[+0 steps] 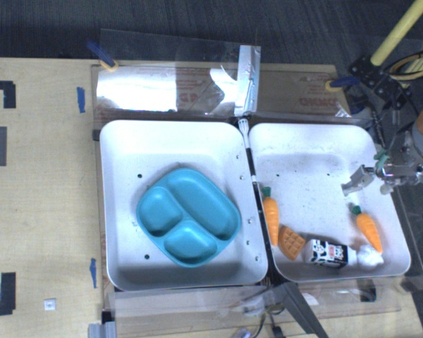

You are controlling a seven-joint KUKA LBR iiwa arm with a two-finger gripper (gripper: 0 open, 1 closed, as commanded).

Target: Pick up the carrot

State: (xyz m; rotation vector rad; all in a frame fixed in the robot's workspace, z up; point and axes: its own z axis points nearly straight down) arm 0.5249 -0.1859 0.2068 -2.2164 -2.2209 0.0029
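The end effector (359, 180) is hanging over the right edge of the right-hand shallow white plastic bin (303, 143), just above the leafy end of the nearer orange toy carrot with a green top (367, 229); whether it is spread or pressed together I cannot tell, since its metal parts are blurring together at this slant. Nothing is sitting in its grasp, so the step in hand looks like the approach, before any descent.

The next move is calling for a short drop toward that carrot, which is lying tilted near the bin's right wall, with the closing line set across its narrow body and clear of the wall.

Counting: two carrots are lying in the right-hand bin, the second one (271, 218) sitting against its left wall. Beside that second carrot are resting one tan waffle-patterned toy (291, 241) and one small black-and-white milk carton on its side (330, 253). Left of this bin, the other white bin (127, 153) is holding one blue divided plastic plate (188, 215).
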